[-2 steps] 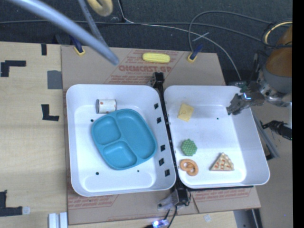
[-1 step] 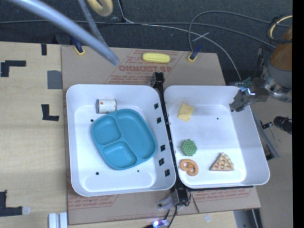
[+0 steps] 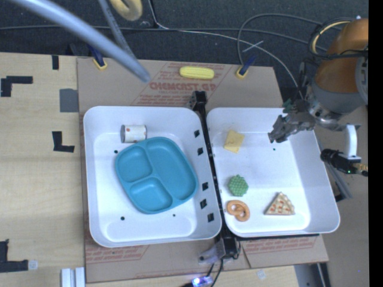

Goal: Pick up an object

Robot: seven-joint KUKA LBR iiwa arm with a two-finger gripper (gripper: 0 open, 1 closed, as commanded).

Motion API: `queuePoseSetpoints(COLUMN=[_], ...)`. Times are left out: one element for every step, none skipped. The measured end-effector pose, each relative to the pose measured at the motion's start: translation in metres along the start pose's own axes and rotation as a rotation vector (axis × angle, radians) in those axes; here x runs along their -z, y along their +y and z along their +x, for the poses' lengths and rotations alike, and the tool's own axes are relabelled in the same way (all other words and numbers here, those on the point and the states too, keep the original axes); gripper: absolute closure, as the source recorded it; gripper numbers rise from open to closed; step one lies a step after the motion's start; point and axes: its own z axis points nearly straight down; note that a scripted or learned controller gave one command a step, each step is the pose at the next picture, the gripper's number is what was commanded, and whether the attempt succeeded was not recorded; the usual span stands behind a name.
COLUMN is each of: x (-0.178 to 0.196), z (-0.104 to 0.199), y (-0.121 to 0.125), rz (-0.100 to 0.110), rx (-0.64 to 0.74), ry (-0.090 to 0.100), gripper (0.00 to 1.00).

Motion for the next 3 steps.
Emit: queuePoseSetpoints(x=[0.009,-0.005,-0.014], z=[0.054,0.109,0.157], y=[-0.008,-0.014,-0.02], rz=[-0.001,0.001,0.001], rx=[0.001,0.001,0.0], ry=[0.001,0.0,0.0], gripper=[1.0,1.0,1.0])
